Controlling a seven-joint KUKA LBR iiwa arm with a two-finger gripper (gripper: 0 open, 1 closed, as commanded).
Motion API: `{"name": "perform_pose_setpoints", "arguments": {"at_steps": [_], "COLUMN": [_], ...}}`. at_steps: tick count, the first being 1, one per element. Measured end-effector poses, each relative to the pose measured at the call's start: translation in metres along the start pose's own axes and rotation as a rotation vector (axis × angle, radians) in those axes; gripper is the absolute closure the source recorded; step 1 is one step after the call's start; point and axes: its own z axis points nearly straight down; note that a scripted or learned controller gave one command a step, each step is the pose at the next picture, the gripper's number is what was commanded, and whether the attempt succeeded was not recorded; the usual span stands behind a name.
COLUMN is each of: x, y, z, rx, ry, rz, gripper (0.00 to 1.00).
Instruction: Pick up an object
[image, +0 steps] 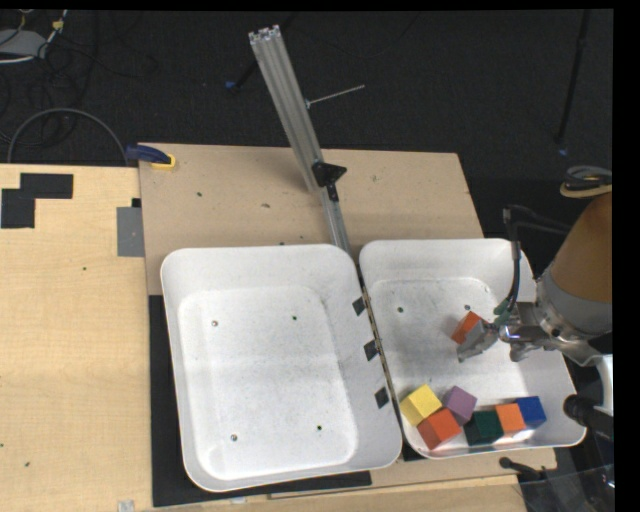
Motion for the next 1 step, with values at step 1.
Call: {"name": "perform_pose_setpoints", "arguments": {"at_steps": [1], "x": [-0.0003], "y": [0.0001], "z": [-0.0095], "rx": [0.001], "ry": [0.001], "rz": [0.002], "gripper": [1.0]}}
